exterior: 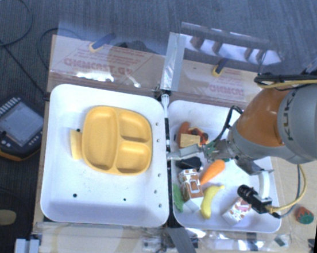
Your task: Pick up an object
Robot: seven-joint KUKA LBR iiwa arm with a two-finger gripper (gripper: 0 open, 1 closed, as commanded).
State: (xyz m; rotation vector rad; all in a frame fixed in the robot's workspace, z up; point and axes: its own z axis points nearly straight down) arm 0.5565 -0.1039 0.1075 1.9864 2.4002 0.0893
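Just below the gripper [218,151] lies a bright orange carrot [213,171], and lower still a yellow banana [210,200] beside a small box [191,183] patterned in white, red and brown. Lower right of it sits a white carton [238,210] with red markings. Far to its left a yellow divided plate [117,139] rests in a white bin [51,195]
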